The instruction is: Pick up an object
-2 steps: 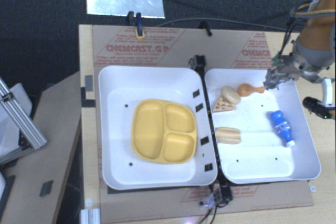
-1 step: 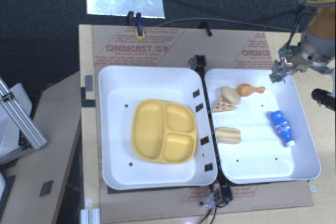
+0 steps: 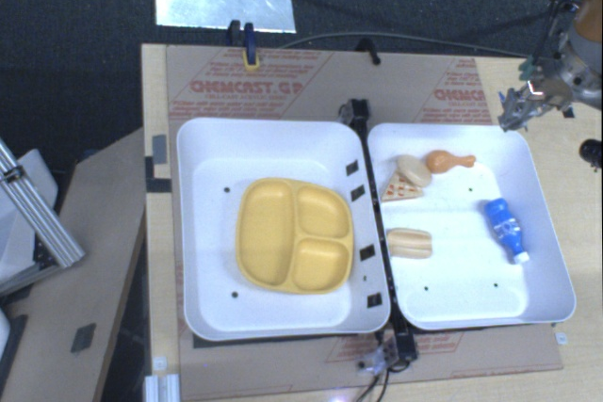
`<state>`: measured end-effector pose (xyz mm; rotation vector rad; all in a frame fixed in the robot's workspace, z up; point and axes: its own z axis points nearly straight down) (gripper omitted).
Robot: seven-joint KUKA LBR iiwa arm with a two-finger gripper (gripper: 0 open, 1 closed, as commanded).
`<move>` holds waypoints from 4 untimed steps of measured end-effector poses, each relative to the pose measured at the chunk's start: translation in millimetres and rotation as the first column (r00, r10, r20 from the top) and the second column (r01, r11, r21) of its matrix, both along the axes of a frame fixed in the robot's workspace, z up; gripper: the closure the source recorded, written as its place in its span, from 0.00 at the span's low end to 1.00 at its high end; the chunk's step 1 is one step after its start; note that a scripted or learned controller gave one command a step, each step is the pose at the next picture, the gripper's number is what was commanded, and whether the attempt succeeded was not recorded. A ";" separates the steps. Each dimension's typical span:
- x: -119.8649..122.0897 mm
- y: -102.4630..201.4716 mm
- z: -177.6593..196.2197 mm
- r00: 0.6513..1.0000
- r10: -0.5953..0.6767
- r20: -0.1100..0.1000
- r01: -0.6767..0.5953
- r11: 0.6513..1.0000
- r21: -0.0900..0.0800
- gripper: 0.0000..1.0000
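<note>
Nearest the camera, in the right bin point(image 3: 551, 292), a tan bread roll point(image 3: 409, 243) lay close to the bin's left wall, and a blue bottle point(image 3: 505, 229) lay tilted toward its right wall. The left bin point(image 3: 203, 297) carried a yellow divided plate point(image 3: 293, 234) at its middle. Farther back in the right bin, a wedge of toy pizza point(image 3: 402, 190) touched a pale round piece point(image 3: 414, 170), with an orange drumstick point(image 3: 447, 162) just beside them near the far wall. Beyond the bin's far right corner, the gripper point(image 3: 517, 108) hung over the cardboard, nothing between its fingers; whether they were spread I cannot tell.
</note>
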<state>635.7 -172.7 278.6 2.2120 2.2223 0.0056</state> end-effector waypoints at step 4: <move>-4.0 236.9 -27.5 1.000 0.005 -0.005 -0.005 1.000 0.004 1.00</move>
